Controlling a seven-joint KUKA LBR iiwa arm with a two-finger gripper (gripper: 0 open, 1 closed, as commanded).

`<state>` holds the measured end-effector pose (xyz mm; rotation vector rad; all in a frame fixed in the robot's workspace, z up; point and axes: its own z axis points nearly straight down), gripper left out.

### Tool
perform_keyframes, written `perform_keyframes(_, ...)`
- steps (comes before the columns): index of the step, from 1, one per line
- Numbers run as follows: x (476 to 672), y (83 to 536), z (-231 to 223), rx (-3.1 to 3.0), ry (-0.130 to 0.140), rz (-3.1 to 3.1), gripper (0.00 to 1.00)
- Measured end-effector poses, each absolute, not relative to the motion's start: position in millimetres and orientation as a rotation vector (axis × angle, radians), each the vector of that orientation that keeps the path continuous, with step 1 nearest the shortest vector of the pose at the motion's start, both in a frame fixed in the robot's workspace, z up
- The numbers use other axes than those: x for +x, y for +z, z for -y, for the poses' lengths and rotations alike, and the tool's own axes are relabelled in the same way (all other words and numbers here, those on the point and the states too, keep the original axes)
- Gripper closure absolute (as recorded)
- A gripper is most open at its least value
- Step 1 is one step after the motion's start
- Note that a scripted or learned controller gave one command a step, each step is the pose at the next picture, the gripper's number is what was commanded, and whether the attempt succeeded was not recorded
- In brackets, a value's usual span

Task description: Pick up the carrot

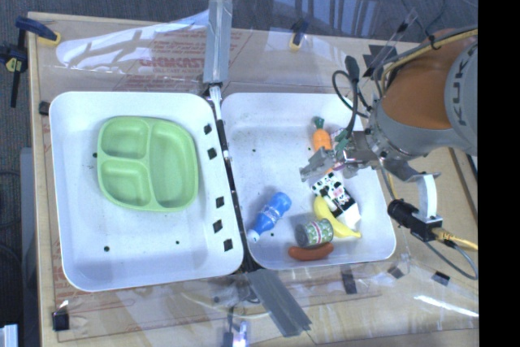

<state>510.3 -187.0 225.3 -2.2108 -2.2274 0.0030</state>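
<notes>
Small orange toy carrot with a green top (322, 136) lies in the right white bin (268, 114), upper right part, free of the grey two-finger gripper (325, 166).

The gripper hangs just below the carrot in the frame, at the end of the grey arm with its orange band (416, 97); whether its fingers are spread or pressed together cannot be told. Under it sits a black-and-white spotted toy (335, 195), then a yellow banana (337, 223), a small grey can (314, 232) and a brown sausage (309, 252). A blue bottle (270, 213) lies towards the bin's lower left. The left white bin (73, 252) bears a green divided plate (149, 162).
</notes>
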Motion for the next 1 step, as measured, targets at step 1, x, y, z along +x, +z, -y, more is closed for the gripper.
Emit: perform_keyframes(1,498.9,190.9,159.9,-2.357,0.003,2.072,0.0)
